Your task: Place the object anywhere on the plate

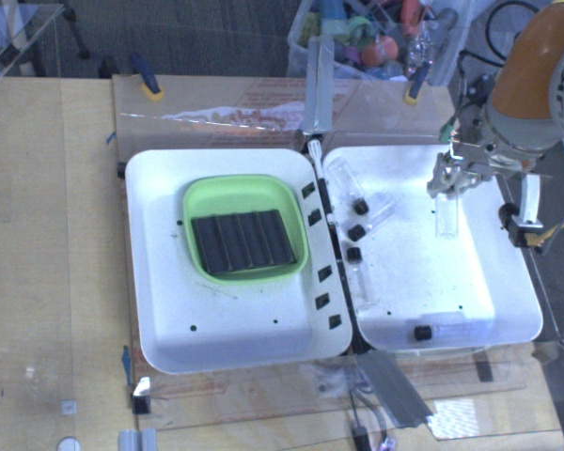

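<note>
A light green square plate (199,202) sits in the left white bin (160,289). On it lies a dark grey ridged rectangular object (242,241), flat and slightly tilted, covering most of the plate's floor. My gripper (446,216) hangs over the upper right part of the right bin (489,289), well to the right of the plate and apart from the object. Nothing is visibly held in it.
Small black pieces (356,230) and clear plastic bits lie along the right bin's left side, near the divider (331,252). A small black item (421,332) rests at the right bin's front edge. A clear tub of colourful toys (376,17) stands behind the bins.
</note>
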Tool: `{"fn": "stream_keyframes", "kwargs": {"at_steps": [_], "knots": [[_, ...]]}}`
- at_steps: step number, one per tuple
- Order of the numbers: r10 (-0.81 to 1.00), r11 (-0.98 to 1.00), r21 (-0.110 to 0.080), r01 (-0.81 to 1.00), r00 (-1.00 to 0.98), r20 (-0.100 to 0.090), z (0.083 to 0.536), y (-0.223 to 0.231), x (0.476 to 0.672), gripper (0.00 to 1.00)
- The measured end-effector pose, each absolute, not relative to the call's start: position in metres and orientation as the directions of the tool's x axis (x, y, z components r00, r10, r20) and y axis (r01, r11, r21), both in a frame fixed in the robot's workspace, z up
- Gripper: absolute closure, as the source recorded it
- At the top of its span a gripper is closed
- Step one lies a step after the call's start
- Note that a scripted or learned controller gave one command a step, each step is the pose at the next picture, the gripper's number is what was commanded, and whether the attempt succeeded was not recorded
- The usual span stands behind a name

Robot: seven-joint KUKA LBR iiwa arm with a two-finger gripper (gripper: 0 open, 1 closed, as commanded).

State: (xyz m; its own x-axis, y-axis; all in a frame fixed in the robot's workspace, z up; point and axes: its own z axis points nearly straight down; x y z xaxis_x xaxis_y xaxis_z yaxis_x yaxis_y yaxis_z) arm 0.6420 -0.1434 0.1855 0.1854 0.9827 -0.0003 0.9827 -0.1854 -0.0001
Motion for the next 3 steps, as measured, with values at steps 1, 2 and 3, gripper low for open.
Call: {"fn": "stream_keyframes", "kwargs": {"at_steps": [1, 2, 3], "knots": [[0.983, -0.185, 0.0, 0.983, 0.185, 0.0, 0.186, -0.143, 0.642, 0.0], [0.948, -0.319, 0.001, 0.948, 0.319, -0.001, 0.275, -0.191, 0.666, 0.0], [0.932, -0.362, 0.002, 0.932, 0.362, -0.001, 0.423, -0.192, 0.667, 0.0]]}}
